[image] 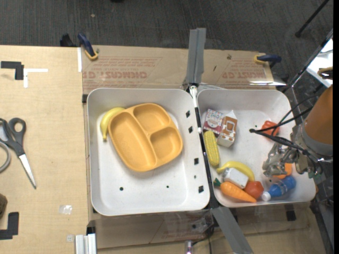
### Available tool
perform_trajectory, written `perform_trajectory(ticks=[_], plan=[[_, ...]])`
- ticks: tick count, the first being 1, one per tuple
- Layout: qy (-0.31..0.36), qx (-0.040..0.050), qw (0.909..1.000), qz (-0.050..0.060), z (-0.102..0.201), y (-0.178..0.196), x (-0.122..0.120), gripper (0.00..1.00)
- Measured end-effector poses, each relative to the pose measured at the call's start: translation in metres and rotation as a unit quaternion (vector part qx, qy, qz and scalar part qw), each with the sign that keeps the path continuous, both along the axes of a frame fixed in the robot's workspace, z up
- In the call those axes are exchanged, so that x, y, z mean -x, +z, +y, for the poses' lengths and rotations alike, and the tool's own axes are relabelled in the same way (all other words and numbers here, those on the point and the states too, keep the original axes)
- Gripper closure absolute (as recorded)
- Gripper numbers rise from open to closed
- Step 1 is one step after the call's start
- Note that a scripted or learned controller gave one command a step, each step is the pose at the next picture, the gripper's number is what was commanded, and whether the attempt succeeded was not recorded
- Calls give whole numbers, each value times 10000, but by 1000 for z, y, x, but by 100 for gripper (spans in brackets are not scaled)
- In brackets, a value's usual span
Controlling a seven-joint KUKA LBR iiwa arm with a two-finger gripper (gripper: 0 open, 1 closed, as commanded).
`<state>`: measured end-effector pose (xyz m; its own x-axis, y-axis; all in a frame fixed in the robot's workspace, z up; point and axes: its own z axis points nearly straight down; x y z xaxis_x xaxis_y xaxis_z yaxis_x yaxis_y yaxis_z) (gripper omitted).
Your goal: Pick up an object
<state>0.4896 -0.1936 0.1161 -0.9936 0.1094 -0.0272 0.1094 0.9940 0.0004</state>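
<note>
The hand (275, 164) hangs low over the right-hand bin (241, 100), near its far right wall, just above a blue bottle (280, 187) with a white cap that lies on its side in the bin's front right corner; whether the hand is clenched or released, I cannot tell, and nothing can be seen gripped in it; an orange piece (287, 168) sits just beside it.

The bottle looks the likeliest thing to be picked; by its look it is small, light, stiff plastic, smooth and rounded, so it may roll or slip out of a pinch; across the middle of the body seems the soundest place to take hold, though the bin wall close by leaves little room.

Other candidates lie close together in the same bin: a toy carrot (235, 192) at the front, a toy tomato (255, 188) touching it, a toy banana (237, 167) arched over a white piece, a toy corn cob (212, 147) along the left wall; all probably hollow plastic, light and hard, the tapered ones prone to squirt free.

Two small cartons (221, 126) lie side by side toward the back; their printing is too small to read.

The left bin (95, 173) holds a yellow divided plate (144, 135) with another banana (108, 119) tucked against its edge; cardboard behind the bins carries red lettering, upside down and not readable; scissors (20, 147) rest on the worktop (42, 105), well apart.
</note>
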Motion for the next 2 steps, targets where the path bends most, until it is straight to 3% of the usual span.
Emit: perform_trajectory(ticks=[1,2], plan=[[1,0,10000,1,0,0,0,0],[-549,-13,9985,78,9,-22,4,0]])
